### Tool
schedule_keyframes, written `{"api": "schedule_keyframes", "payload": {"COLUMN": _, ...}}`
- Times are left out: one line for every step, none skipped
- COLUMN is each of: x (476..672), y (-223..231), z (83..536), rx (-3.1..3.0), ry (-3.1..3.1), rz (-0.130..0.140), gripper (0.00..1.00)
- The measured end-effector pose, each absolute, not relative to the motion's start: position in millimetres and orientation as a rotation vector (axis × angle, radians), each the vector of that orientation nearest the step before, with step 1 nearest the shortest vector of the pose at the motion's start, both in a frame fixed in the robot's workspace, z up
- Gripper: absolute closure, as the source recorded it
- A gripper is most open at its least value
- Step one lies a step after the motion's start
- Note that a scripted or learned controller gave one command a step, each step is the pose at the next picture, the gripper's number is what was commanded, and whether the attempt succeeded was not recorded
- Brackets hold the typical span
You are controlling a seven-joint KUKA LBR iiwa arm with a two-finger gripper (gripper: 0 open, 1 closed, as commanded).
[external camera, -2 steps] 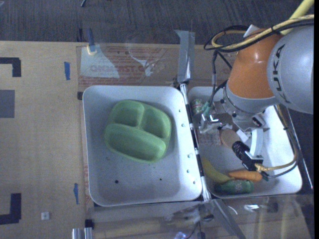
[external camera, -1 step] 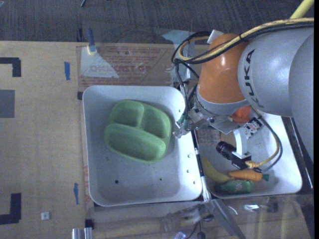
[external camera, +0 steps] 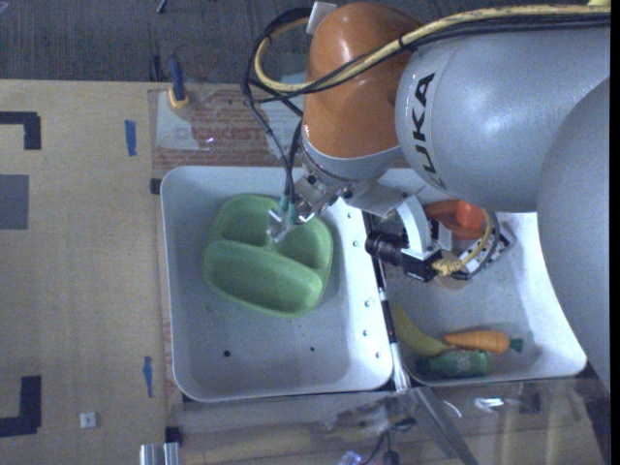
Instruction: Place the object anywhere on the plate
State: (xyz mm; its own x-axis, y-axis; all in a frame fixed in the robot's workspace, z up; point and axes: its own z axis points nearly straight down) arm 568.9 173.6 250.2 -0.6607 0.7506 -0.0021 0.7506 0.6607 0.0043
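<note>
The end effector [external camera: 282, 223] hovers directly over the plate [external camera: 266, 260]; its hold cannot be told, and placement looks unfinished.

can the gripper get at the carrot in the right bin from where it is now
Probably yes. The carrot lies uncovered on top in the right bin, beside a banana. The gripper hangs over the green plate, one bin across.

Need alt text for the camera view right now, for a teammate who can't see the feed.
The grey KUKA arm's gripper hangs over a green divided plate in the left white bin. In the right white bin lie a banana, a carrot and a green vegetable.
</note>
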Motion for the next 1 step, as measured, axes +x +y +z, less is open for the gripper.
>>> {"api": "schedule_keyframes", "payload": {"x": 513.8, "y": 145.6, "z": 228.6, "rx": 1.129, "ry": 2.932, "rz": 0.000, "gripper": 1.00}}
